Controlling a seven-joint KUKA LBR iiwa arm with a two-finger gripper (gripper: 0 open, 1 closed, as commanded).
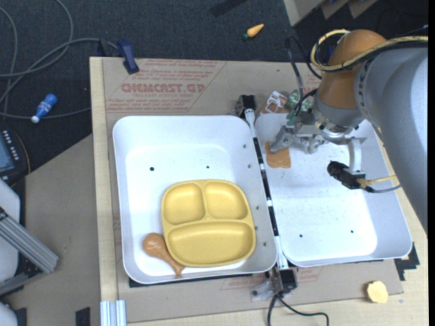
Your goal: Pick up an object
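1. Two white bins are seen side by side on the desk [170, 80]: the left bin [136, 148] and the right bin [326, 229].
2. A yellow divided plate [206, 223] is found in the left bin, toward 6 o'clock, with an orange drumstick toy [160, 248] touching its edge at 8 o'clock.
3. A small tan piece [278, 158] is seen in the right bin at about 10 o'clock, just beside the wall shared with the left bin.
4. The hand [297, 140] is held low over the right bin's 11 o'clock corner, just beside the tan piece. Whether its fingers are apart or together cannot be told, as they are masked by the wrist.
5. Nothing can be confirmed as held; the tan piece is judged the likeliest target.
6. Risks, as judged from this layout:
   - The piece lies flat and thin, so it could be slid along the floor rather than pinched.
   - The shared wall is close, so a finger could be blocked or the bin nudged.
   - The loose cable [370, 182] near the wrist could be snagged.
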